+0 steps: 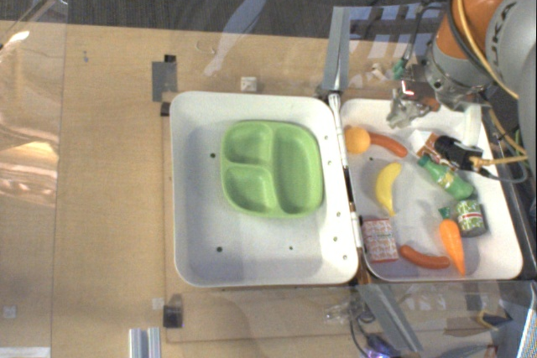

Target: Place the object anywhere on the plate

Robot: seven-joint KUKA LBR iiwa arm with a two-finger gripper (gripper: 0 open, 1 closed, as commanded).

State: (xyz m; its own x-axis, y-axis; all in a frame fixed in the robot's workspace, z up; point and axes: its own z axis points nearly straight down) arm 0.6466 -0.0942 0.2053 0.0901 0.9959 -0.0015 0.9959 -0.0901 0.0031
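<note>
A green divided plate [273, 168] lies in the left white bin [193, 247], with nothing on it. The loose objects are in the right bin [495, 268]: an orange ball [357, 140], an orange-red sausage [388, 145], a yellow banana [387, 187], a green bottle [445, 178], a green can [470, 216], a carrot [453, 245], a second red sausage [424, 256] and a small printed packet [380, 239]. My gripper [408, 110] hangs over the back of the right bin, just behind the first sausage and right of the ball. I see no object in it.
A grey metal post [337, 46] stands behind the gap between the bins. The wooden bench [84, 180] stretches to the left. The grey and orange arm [495, 4] fills the upper right corner, with cables trailing over the right bin's far edge.
</note>
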